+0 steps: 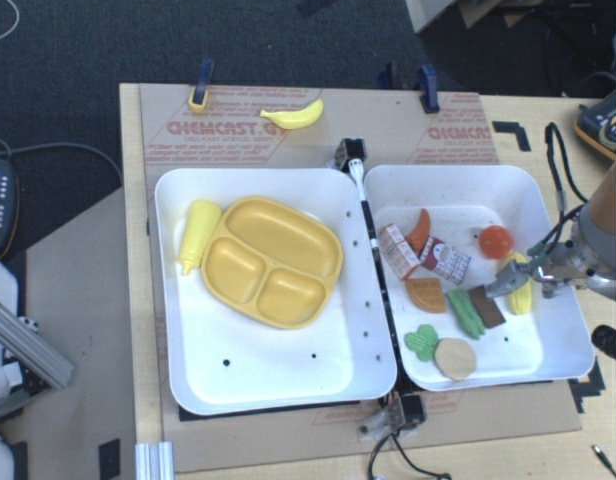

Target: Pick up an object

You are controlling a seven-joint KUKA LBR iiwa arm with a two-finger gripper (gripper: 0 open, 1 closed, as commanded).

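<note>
The worktop [288, 133] carries two shallow white bins side by side, and the black divider [373, 268] where their rims meet serves as the landmark here.

Left of the divider, the left bin [278, 368] holds a yellow sectioned plate [273, 260] lying flat, with three compartments. A yellow squeeze bottle [197, 233] lies touching the plate's far-left edge, on the side away from the divider. Beyond the bins, up and left of the divider's top end, a yellow banana [295, 116] lies on the bare worktop.

Right of the divider, the right bin [458, 183] holds a cluster of small things. Just beside the divider lies a red and white packet [398, 250], with a red sausage [419, 230] and a second red and white carton [444, 263] touching it. Below these sit an orange slice [426, 295], a green vegetable [465, 313], a brown bar [485, 306], a green leafy piece [421, 342] and a tan round biscuit [454, 358]. A red tomato [495, 240] lies farther from the divider, near the bin's right side.

The arm reaches in from the far side of the right bin, and the gripper [512, 280] sits low over a yellow piece [520, 298] just below the tomato. The jaws are too blurred and overlapped to tell whether they are apart or together, or whether they clasp anything.
</note>
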